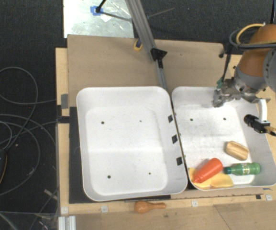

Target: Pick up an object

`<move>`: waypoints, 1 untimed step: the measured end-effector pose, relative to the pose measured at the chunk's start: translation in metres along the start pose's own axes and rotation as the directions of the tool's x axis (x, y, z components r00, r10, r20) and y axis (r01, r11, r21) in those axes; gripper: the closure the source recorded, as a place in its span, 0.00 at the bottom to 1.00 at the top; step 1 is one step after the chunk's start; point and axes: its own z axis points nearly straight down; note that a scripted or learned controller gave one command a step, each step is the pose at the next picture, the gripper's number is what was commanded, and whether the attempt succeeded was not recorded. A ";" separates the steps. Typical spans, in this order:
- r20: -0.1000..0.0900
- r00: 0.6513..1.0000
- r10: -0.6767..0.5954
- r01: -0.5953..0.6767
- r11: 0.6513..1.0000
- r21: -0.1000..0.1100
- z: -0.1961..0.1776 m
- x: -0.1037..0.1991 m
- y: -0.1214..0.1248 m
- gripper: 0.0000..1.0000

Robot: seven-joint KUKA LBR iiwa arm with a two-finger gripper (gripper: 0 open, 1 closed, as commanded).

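Carrot (pixel 207 170), likely light rigid plastic at the right bin's (pixel 202 128) near edge, suits a mid-body grip; pincer (pixel 219 98) state unclear.

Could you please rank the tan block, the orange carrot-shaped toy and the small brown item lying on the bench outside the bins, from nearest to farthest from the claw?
Measured from the claw, at the right bin's far side:
1. Tan block, mid-right of the right bin.
2. Orange carrot-shaped toy, near the right bin's front edge.
3. Small brown item, on the bench in front of the bins.
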 end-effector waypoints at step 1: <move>-0.007 1.000 0.005 -0.005 1.000 0.015 -0.046 0.005 0.001 1.00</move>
